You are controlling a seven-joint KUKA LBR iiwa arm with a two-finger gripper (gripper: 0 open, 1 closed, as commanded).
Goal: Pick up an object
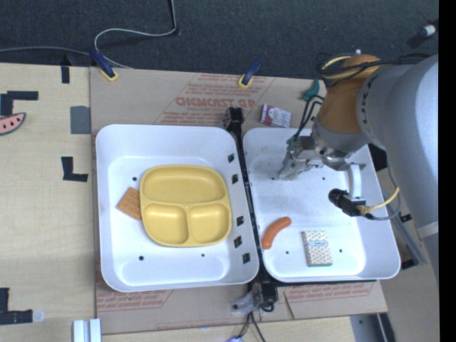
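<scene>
The gripper of a grey KUKA arm hangs low over the right-hand white bin, in its upper left part close to the divider between the two bins; whether it is apart or together cannot be told from this slanted view, and nothing shows in its grasp. Just behind it, toward the arm, sits the orange band above the wrist, with a looped yellow cable alongside. Below the gripper and a little toward the bin's front lies an orange sausage-shaped object, apart from the tool and resting on the bin floor. Farther out, to the lower right of the gripper, a small patterned card box lies flat near the front wall. Above the gripper, outside the bin on the cardboard, lies a small red and white packet. Across the divider to the gripper's left, the left-hand white bin carries a yellow three-compartment plate, with a tan cracker-like piece tucked at its left edge. Two yellow and blue clamps grip the cardboard's far edge.
</scene>
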